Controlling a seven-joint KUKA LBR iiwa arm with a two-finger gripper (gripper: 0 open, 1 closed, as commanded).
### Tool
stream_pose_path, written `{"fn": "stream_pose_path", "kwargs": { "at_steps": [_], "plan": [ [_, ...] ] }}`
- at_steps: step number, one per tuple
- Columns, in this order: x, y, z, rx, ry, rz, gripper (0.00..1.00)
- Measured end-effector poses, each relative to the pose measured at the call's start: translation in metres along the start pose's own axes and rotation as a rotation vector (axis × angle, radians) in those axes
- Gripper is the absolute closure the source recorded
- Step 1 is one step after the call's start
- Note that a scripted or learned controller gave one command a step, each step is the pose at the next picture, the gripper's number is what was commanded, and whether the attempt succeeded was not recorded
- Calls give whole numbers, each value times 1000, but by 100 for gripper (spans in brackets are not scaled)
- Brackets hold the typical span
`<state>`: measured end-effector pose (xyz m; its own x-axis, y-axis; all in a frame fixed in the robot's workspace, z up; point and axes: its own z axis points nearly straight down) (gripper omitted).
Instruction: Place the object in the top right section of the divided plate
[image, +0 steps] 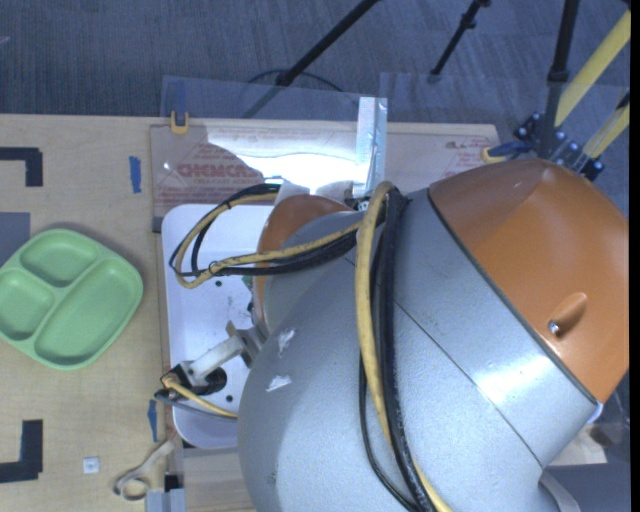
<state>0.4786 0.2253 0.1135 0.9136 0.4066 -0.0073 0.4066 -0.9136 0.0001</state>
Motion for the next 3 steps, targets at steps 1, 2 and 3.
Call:
{"fn": "stream_pose_path", "kwargs": {
  "at_steps": [1,2,3],
  "plan": [
    [0,1,-9,0,1,8,100],
    [0,0,-106,-2,1,-79,100],
    [-1,1,9,1,-1,121,100]
  ]
}}
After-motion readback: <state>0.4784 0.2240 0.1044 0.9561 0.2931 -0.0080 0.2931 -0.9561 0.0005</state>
